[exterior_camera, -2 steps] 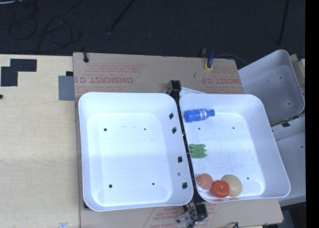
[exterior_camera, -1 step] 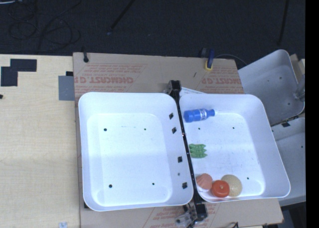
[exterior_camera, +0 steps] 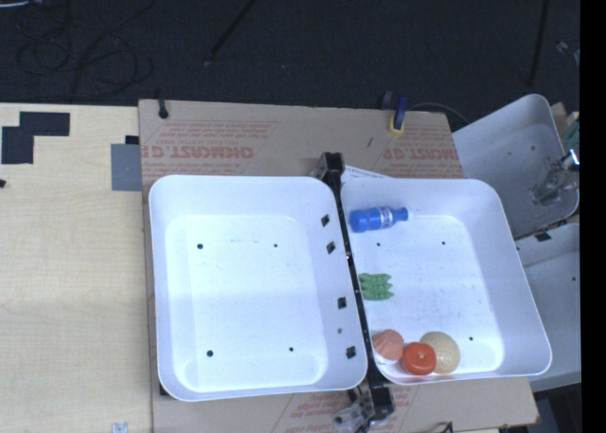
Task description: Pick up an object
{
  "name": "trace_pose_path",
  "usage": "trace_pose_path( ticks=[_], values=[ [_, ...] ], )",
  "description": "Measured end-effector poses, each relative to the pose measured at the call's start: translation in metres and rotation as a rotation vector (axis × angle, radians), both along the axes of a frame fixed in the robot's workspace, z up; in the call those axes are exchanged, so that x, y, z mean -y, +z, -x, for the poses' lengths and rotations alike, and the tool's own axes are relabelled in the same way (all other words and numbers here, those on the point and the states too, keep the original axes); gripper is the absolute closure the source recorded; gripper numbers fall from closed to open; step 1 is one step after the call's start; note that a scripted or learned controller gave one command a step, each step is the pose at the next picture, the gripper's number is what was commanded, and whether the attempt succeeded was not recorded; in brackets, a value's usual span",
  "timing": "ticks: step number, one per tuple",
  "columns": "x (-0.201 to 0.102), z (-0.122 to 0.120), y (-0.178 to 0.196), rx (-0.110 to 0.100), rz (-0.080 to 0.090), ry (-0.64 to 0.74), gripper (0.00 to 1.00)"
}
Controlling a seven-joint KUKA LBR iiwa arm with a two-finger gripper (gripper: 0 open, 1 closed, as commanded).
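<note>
Where plastic bin curves | blue bottle | round tomato | jaws: cannot tell

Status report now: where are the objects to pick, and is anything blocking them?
Blue bottle, green item, three round items in right bin. All lying free. Nothing on top.

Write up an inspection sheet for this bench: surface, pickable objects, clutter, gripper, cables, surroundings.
Surface: two white bins side by side, left bin and right bin, on printed cardboard.
Job's things: all in the right bin: blue bottle lying at the far end, green piece by the divider, pink piece, red round piece and tan round piece clustered at the near edge.
Clutter: nothing seen.
Gripper: nothing seen.
Cables: dark leads on the floor beyond.
Surroundings: light wooden bench, grey panel.
</note>
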State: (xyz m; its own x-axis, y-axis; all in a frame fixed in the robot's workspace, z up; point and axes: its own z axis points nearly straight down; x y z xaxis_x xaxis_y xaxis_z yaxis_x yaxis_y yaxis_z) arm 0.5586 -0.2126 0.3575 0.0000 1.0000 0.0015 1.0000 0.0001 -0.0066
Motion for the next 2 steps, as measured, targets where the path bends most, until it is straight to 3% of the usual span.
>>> trace_pose_path(
  ticks=[2],
  values=[
    [0.002, 0.018, 0.094, 0.01, 0.003, 0.002, 1.0]
  ],
)
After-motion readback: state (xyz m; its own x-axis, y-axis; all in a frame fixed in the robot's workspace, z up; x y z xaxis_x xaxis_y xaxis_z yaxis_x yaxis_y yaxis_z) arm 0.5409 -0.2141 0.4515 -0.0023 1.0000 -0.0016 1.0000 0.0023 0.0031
